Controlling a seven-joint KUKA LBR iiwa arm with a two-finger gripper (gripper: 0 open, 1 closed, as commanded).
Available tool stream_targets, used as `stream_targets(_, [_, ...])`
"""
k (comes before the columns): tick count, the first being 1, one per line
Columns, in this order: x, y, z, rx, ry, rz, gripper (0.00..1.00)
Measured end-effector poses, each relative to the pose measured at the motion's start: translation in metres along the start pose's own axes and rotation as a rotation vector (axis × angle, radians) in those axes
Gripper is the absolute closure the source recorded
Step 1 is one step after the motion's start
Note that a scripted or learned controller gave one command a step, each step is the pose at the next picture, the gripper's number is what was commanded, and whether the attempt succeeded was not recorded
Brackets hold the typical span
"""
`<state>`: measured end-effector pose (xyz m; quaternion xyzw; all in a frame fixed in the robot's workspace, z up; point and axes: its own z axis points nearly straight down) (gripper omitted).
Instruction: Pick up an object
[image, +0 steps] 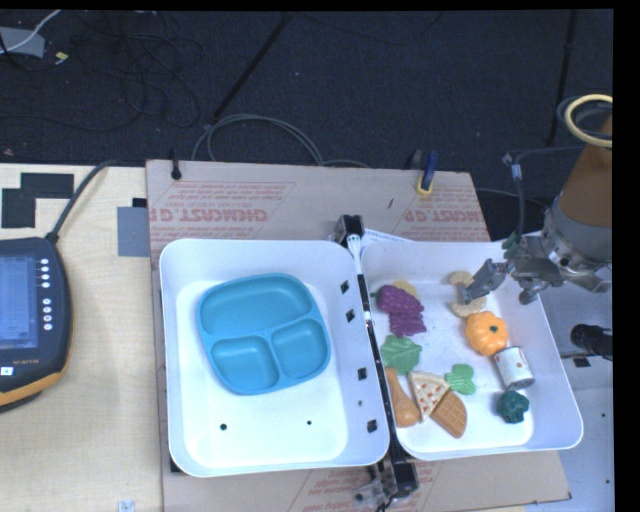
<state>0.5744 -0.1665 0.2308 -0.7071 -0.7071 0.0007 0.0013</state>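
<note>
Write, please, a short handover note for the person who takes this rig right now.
Gripper: open, holding nothing, low over the right bin's far side, beside the tan piece.
Right bin: purple grapes, orange pumpkin, small can, green leafy pieces, carrot, pizza slice, dark green broccoli.
Left bin: blue divided plate.
Done: nothing picked yet.
Left: grasp one object and lift it.

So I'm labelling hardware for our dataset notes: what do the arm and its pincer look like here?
The arm is a thick round column, grey lower down with an orange band above the wrist and a pale yellowish ring at its top. Below it sits a grey metal wrist block with dark cabling. The pincer is slim, dull grey metal.
</note>
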Motion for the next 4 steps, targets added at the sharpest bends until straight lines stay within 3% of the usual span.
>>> stream_targets(1, [-0.042, -0.001, 0.116, 0.008, 0.001, 0.002, 0.0])
stream_targets(2, [-0.046, -0.017, 0.145, 0.002, 0.001, -0.001, 0.0])
stream_targets(3, [-0.047, -0.016, 0.133, 0.001, 0.001, 0.003, 1.0])
stream_targets(4, [0.018, 0.007, 0.144, -0.001, 0.002, -0.006, 1.0])
